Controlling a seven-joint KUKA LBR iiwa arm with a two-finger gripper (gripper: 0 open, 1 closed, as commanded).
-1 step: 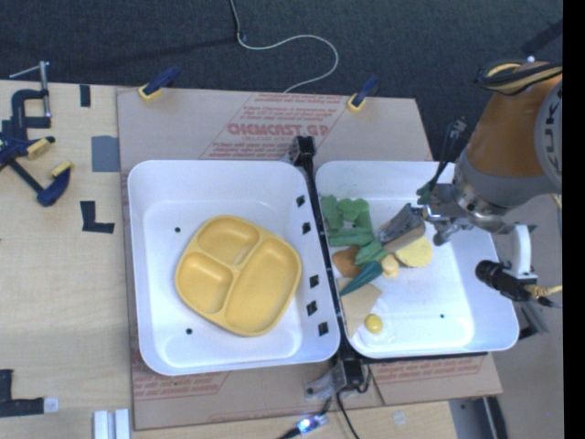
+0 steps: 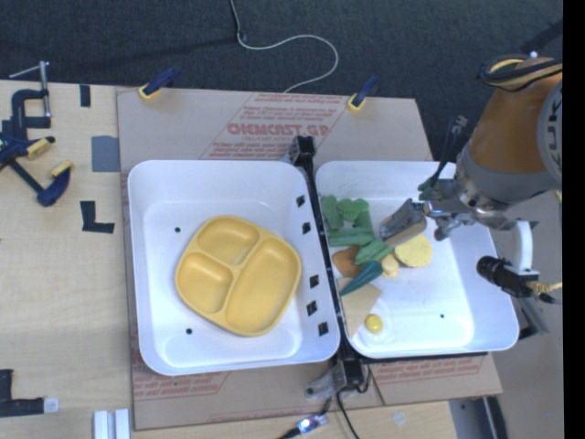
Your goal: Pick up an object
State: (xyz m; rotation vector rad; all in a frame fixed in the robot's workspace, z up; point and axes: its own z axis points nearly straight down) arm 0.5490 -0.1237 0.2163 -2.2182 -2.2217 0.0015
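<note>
My tool (image 2: 399, 223), its grip state beyond telling, hovers over the right bin (image 2: 457, 332)'s toy pile; I should centre squarely on the yellow disc (image 2: 416, 252) before descending.

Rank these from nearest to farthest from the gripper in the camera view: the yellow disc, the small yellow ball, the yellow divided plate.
Measured from the gripper:
1. Yellow disc, just below it in the right bin.
2. Small yellow ball, farther down, near the right bin's front edge.
3. Yellow divided plate, across the divider in the left bin.
</note>
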